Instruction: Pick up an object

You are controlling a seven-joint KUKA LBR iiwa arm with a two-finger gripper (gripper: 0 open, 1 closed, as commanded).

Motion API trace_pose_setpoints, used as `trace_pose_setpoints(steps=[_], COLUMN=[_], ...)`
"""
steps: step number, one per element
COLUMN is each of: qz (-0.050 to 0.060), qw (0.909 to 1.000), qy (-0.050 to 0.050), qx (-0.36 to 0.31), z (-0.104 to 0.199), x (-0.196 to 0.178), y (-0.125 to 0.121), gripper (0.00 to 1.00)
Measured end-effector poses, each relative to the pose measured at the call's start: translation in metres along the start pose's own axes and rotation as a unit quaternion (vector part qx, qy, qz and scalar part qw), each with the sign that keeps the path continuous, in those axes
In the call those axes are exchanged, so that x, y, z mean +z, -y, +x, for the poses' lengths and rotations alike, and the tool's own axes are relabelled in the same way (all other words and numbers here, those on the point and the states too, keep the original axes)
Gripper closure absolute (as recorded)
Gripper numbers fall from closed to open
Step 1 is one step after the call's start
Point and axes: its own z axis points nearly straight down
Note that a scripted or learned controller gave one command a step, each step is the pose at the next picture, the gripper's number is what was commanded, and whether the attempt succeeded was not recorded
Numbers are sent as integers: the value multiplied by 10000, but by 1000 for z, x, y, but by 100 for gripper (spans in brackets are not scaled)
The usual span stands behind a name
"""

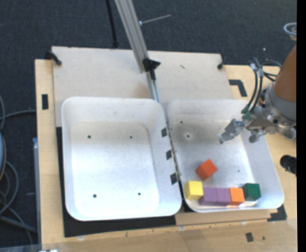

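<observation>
Blocks sit in the right bin [257, 156], and any one of them would satisfy the task. An orange-red block [207, 169] lies alone near the middle of that bin's floor, turned corner-on to the camera. Along the near wall runs a row: yellow block [195, 188], two purple blocks [217, 195], a small orange block [237, 195], and a green block [252, 191], each touching the next. The left bin [79, 140] holds no block that I can make out.

My gripper [230, 133] hangs over the upper part of the right bin, at about one o'clock from the lone orange-red block and apart from it, with bare bin floor between us. Whether my fingers are spread or pressed together I cannot tell; they show as a grey blur pointing toward nine o'clock, and nothing appears to be between them.

That lone block is my best target, I judge: it stands free on all sides, while the row pieces crowd each other and the wall. From my tool it lies toward seven o'clock. Since it sits rotated, I would probably need to turn my wrist so the fingers meet two flat faces, not corners.
</observation>
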Motion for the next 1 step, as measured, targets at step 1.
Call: trace_pose_setpoints(steps=[1], qz=[58], qw=[10000], qy=[-10], qx=[-15], z=[23], x=[151], y=[13], gripper=[0])
